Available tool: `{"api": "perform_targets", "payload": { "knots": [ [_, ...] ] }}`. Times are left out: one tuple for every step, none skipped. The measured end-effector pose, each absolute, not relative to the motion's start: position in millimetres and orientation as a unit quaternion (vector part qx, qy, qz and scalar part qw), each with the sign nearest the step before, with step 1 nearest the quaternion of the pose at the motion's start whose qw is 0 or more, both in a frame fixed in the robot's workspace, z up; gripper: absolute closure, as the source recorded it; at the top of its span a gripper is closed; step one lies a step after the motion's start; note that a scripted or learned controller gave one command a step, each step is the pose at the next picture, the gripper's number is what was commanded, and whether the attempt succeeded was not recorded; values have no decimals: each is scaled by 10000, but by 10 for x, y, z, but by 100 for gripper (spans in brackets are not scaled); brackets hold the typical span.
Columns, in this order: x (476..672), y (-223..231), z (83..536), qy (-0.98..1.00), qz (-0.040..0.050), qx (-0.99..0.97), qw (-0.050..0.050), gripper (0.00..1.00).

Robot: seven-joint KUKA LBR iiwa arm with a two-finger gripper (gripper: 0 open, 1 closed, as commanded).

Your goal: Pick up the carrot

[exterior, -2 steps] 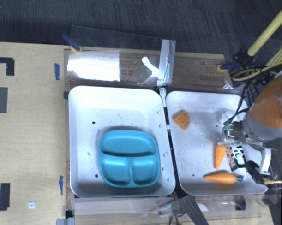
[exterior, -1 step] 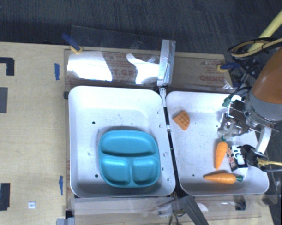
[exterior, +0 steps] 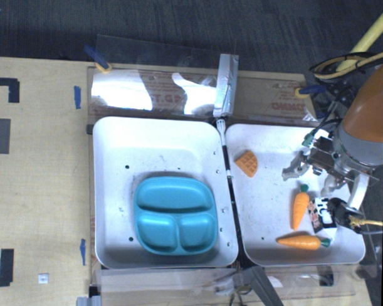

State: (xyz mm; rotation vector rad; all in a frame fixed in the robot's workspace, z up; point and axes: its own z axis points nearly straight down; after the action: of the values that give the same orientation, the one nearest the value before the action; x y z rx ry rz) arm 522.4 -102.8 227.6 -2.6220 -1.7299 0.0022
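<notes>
Two orange carrots lie in the right bin (exterior: 265,202). One carrot (exterior: 299,210) stands lengthwise near the bin's right side. The other carrot (exterior: 299,242) lies crosswise close to the front wall, green end to the right. My gripper (exterior: 313,174) hangs over the right part of this bin, just above and behind the lengthwise carrot, and I see nothing held in it. The grey arm with its orange band (exterior: 370,111) comes in from the right.
An orange waffle-like piece (exterior: 246,163) rests near the right bin's back left. A small black and white object (exterior: 322,214) sits beside the lengthwise carrot. The left bin (exterior: 116,146) holds a blue divided plate (exterior: 175,212). Cables (exterior: 345,63) hang at the back right.
</notes>
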Motion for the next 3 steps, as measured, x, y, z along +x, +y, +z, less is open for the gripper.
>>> {"api": "perform_targets", "payload": {
  "knots": [
    [5421, -1775, 1291, -5677, 6, -8232, -6, 0],
    [5334, -1698, 880, -6357, -23, -7719, -43, 0],
    [5337, -1685, 977, -6360, -28, -7717, -35, 100]
  ]
}}
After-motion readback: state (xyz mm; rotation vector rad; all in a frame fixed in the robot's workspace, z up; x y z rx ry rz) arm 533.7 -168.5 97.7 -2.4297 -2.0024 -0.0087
